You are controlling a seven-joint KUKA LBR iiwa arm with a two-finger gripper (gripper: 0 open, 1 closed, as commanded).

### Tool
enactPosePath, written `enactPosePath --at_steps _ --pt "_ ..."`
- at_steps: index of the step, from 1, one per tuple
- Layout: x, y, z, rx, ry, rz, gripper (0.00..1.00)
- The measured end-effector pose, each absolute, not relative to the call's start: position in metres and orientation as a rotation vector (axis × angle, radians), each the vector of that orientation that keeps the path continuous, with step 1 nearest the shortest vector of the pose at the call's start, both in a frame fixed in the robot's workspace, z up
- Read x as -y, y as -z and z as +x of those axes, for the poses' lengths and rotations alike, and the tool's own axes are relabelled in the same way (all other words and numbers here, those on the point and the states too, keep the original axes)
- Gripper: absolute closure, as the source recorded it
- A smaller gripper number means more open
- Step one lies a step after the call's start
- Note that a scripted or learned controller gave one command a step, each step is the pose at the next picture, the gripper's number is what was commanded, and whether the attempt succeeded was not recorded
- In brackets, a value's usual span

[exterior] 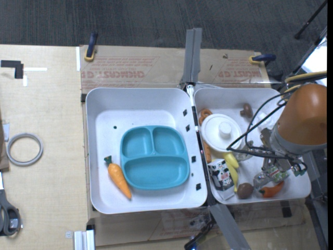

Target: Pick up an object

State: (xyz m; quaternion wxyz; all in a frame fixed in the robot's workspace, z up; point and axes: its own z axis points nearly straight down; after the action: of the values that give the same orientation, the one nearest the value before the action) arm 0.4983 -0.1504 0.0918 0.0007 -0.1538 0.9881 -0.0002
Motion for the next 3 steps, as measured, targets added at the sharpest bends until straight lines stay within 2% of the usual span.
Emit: enactPosePath --at_steps 1,2,3 --pt "0.116 -0.091 0.573 -3.085 -0.001 -0.588 0.0" --pt "0.095 -0.092 0.531 -3.093 0.0 -0.535 0.0" --pt "0.165 -0.092 0.547 -3.033 0.001 -0.804 0.0"
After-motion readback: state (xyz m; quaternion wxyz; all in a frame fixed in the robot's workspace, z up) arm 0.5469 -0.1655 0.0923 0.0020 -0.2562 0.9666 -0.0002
